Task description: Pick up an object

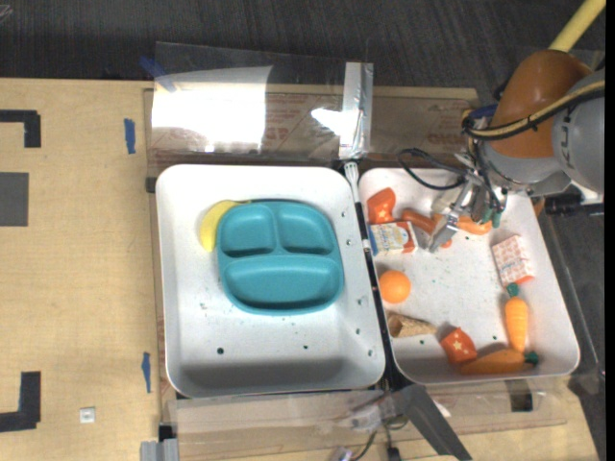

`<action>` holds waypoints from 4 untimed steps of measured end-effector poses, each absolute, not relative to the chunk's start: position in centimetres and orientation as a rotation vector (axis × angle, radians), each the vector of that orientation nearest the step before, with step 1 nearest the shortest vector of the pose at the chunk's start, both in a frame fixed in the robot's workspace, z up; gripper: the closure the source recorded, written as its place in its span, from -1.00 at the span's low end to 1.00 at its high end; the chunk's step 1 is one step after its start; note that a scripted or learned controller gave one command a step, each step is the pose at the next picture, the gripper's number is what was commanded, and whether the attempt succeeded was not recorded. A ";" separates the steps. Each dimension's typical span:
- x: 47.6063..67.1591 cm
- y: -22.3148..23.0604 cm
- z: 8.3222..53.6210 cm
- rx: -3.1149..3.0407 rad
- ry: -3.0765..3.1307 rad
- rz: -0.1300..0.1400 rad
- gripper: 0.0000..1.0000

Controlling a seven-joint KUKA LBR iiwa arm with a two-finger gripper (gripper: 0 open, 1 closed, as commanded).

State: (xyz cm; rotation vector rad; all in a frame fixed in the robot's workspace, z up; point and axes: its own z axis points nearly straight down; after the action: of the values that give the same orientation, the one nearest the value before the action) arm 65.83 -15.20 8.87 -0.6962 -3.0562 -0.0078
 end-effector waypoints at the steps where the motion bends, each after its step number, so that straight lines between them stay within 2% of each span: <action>1: 65.4 -12.7 8.8 -0.776 -3.050 0.000 -1.00; 2: 64.1 -11.6 8.8 -1.015 -2.980 -0.002 -1.00; 3: 64.7 -11.4 8.8 -1.135 -2.938 -0.001 -1.00; 4: 65.0 -11.4 10.3 -1.136 -2.951 -0.003 1.00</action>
State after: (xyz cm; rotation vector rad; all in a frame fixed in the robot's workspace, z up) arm 65.03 -11.38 10.25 -1.1365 -2.9508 -0.0029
